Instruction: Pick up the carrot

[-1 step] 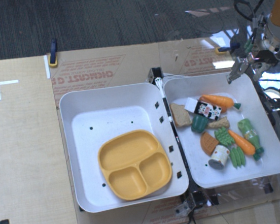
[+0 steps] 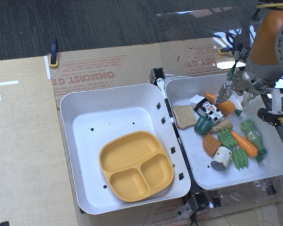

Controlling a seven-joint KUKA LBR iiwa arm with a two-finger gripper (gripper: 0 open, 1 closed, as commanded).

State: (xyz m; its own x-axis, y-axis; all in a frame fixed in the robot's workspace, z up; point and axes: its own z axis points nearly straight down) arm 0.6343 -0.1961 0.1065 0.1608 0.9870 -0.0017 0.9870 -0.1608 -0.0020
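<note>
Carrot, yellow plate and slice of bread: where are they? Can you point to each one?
carrot [image 2: 244, 144], camera view, middle of its orange body.
yellow plate [image 2: 128, 149], camera view, floor of its big upper compartment.
slice of bread [image 2: 184, 115], camera view, middle of its flat tan face.

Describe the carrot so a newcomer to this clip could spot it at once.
Of the two white bins, go to the right bin, the one heaped with toy food. The carrot lies at a slant near the heap's right side, between two green pieces. It is the only long, tapering orange piece; the other orange items are rounder or blockier.
</note>
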